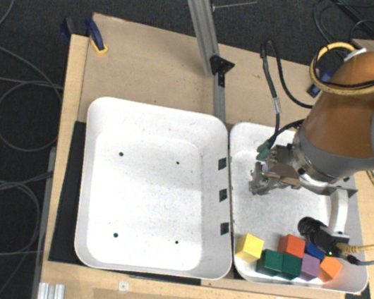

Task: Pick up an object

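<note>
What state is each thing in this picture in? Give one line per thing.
Gripper: above the right bin's floor, holding nothing visible.
Yellow block: resting in the right bin, slightly apart from the rest.
Green block: resting, touching neighbours.
Left bin: sitting flat on the bench.

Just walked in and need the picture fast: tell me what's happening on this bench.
A grey and orange robot arm reaches in from the right over the right bin, its hand hanging above the bin's bare upper part. Its job is to pick up an object. The blocks sit bunched in the bin's near corner: a yellow block, green block, orange-red block, purple block and orange block. The left bin lies beside it.
</note>
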### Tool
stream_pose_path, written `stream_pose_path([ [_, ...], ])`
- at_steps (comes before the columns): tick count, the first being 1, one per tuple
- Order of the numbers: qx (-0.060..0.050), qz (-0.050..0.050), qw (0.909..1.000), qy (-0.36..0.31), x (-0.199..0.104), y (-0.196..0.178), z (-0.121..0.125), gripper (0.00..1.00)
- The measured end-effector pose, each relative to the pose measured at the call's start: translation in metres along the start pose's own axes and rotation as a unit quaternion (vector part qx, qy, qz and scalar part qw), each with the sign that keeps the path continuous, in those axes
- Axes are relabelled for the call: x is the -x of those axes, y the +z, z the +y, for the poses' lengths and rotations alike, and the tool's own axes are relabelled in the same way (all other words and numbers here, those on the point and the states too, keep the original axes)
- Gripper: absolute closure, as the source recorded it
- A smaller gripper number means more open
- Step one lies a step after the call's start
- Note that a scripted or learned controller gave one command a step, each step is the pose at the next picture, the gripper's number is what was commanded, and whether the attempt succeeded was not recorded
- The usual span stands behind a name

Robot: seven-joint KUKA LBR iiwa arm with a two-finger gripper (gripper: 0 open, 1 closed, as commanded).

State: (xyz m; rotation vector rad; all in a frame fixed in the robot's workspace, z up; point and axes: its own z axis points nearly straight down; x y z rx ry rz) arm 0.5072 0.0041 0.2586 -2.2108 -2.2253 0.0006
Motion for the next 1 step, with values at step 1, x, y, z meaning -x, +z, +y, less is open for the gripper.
stream_pose_path([
  [1,0.000,0.000,1.0000,0.000,-0.0517,0.0134,-0.0111,1.00],
])
